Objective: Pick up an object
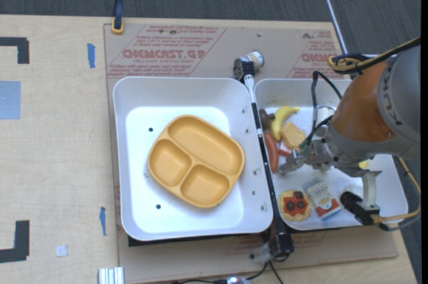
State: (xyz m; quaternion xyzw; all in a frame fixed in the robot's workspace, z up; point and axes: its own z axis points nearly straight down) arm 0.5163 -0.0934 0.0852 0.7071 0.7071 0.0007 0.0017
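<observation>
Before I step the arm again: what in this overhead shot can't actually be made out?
- End effector, camera view: its tips merge with the food toys beneath, so whether it grips anything is unclear.
- Right bin: the arm's grey and orange body covers its far right part.
- Small carton: print too small to read.
- Sausage toy: partly hidden against the dividing wall.
- Arm: cut off by the right edge.

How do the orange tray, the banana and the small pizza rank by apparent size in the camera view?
1. Orange tray, by far the largest.
2. Banana and pizza: they look alike, too close to rank.
</observation>
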